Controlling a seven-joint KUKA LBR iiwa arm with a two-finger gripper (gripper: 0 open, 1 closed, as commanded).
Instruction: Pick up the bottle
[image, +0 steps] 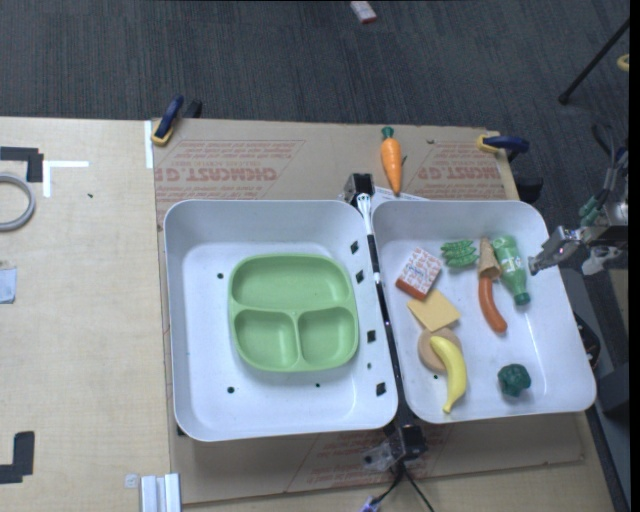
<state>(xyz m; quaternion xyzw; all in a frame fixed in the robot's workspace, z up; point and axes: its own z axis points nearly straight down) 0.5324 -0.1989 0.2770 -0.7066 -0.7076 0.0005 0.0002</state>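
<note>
Nearest you in the right bin (560, 395) lie a broccoli piece (514, 379) and a banana (452, 368); further back, a sausage (491, 303). Just beyond it the bottle (510, 267) lies on its side, green with a white label, touching the sausage's top end. It looks light, rigid and smooth, likely to roll, so close across the labelled middle. The gripper (553, 252) hovers just right of it; you cannot tell how wide it stands.

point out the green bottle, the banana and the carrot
green plastic bottle (510, 266), camera view, on its body
yellow toy banana (453, 372), camera view, mid-curve
orange toy carrot (390, 160), camera view, on its orange body
</note>
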